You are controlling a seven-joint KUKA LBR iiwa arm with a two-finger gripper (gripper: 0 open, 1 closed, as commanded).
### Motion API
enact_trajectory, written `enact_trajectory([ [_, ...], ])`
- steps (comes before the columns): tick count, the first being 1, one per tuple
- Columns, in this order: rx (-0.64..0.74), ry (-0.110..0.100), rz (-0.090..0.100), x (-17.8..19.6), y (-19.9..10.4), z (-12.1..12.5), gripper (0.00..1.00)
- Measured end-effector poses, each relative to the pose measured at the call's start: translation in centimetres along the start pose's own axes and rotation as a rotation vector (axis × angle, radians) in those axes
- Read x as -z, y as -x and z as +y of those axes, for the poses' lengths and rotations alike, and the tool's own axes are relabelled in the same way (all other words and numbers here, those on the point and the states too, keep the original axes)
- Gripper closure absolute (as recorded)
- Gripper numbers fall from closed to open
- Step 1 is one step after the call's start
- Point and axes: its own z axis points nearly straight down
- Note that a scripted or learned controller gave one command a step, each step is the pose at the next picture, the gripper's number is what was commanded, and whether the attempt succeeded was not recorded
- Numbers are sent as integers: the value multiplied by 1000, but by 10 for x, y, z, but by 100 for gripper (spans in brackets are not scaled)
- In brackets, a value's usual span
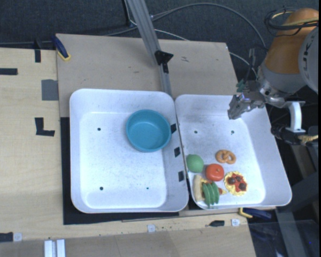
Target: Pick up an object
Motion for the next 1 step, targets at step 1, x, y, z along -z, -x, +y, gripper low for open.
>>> enact_trajectory([
  [1,0,0,0,6,-45,-8,100],
])
